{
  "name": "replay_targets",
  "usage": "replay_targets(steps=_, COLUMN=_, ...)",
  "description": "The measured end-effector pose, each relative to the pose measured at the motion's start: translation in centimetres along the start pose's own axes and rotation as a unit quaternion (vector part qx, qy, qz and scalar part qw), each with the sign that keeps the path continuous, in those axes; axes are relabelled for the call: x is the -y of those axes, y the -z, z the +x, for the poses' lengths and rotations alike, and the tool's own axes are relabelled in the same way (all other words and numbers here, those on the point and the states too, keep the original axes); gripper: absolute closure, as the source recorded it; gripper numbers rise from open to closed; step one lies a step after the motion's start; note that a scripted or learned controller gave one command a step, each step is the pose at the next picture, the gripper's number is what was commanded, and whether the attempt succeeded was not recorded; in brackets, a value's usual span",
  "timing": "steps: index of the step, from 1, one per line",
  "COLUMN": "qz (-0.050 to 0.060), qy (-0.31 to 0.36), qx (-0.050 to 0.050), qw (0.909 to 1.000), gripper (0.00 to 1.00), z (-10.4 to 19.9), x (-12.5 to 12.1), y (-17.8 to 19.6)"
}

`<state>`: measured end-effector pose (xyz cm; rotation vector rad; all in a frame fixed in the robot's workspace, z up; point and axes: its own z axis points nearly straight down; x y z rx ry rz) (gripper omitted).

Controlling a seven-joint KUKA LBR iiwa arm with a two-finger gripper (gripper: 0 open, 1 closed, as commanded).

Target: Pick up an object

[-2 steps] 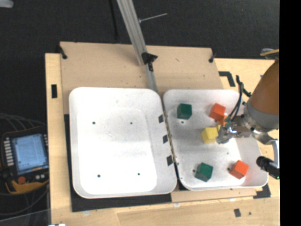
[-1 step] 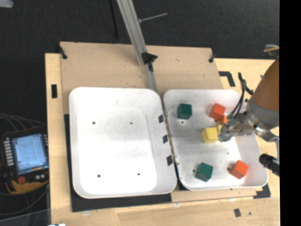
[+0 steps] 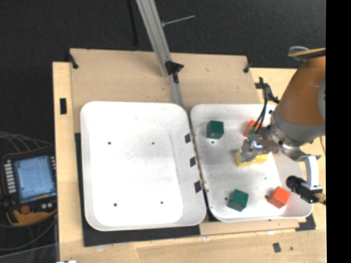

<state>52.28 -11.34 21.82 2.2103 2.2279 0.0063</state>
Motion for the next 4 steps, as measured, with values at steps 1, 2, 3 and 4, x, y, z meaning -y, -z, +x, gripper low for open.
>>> replay_targets(steps=1, qz=0.000, qy=0.000, qx=0.000, qw=1.0000, gripper=1.00, z=4.8, x=-0.6, y=1.3)
replay_targets(steps=2, qz=0.002, qy=-0.001, qx=0.000, qw=1.0000, gripper=1.00, z=9.2, x=-0.3, y=1.0)
replay_targets(steps=3, qz=0.002, qy=0.000, qx=-0.001, qw=1.0000, gripper=1.00, z=14.4, x=-0.5, y=2.3)
replay_targets(steps=4, qz=0.003, qy=0.000, qx=-0.001, qw=1.0000, gripper=1.00, z=19.5, x=0.3, y=2.4)
